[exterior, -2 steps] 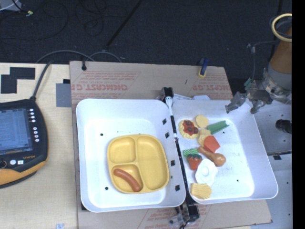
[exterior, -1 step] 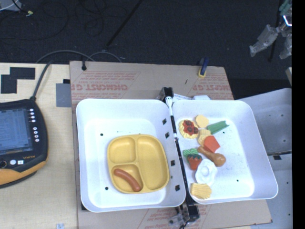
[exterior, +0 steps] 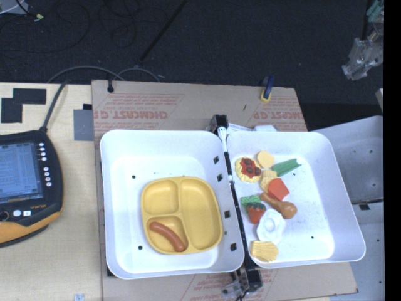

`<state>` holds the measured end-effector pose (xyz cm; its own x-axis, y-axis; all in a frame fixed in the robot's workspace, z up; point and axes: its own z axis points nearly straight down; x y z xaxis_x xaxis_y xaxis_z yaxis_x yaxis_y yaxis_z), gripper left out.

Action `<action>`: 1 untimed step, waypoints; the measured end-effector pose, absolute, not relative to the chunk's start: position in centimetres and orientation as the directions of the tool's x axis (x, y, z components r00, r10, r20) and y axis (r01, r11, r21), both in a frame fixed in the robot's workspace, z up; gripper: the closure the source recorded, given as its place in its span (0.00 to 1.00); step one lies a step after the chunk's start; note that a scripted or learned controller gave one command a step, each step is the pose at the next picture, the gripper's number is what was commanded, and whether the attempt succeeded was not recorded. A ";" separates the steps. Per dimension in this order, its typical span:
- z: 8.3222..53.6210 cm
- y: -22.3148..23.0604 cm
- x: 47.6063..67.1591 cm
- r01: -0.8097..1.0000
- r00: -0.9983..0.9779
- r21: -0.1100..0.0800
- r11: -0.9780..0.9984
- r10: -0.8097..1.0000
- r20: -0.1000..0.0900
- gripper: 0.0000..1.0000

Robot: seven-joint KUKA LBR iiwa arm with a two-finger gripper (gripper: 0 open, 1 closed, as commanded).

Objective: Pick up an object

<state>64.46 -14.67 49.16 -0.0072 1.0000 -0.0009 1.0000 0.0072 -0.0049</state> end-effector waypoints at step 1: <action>38.5 -15.0 59.7 1.000 0.002 -0.015 -0.002 1.000 0.003 1.00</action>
